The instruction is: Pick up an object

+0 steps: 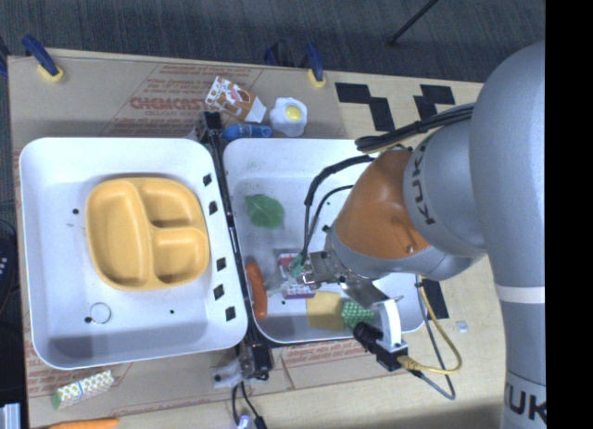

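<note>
One camera sits high above the bench and looks down at a slant. It sees both shallow white plastic bins (37, 233) whole, and the big grey arm (500, 186) comes in from the right.

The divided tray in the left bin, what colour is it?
Yellow, seen in the camera view.

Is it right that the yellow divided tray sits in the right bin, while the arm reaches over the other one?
Not quite. The camera view shows the yellow divided tray in the left bin; the arm reaches over the right bin.
</note>
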Available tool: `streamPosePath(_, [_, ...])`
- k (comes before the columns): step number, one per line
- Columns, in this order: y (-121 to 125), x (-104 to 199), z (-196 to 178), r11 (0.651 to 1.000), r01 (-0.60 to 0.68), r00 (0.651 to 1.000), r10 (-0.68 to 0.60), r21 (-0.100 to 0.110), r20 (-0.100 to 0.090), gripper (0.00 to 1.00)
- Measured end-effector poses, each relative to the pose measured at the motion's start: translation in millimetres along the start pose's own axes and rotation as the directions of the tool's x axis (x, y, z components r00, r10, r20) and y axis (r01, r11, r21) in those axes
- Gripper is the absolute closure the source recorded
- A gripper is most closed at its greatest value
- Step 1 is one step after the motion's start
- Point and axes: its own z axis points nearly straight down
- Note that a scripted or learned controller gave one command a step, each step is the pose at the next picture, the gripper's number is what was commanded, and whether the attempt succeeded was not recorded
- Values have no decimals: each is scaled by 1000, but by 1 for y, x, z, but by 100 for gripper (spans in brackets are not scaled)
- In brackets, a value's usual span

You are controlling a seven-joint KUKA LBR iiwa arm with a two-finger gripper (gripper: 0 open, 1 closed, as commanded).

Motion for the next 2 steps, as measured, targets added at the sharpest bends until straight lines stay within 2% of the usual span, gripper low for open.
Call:
streamPosePath(1, [0, 1, -9, 1000, 7, 1000, -7, 3, -2, 100])
streamPosePath(2, [6, 51, -100, 947, 321, 947, -321, -1, -1, 100])
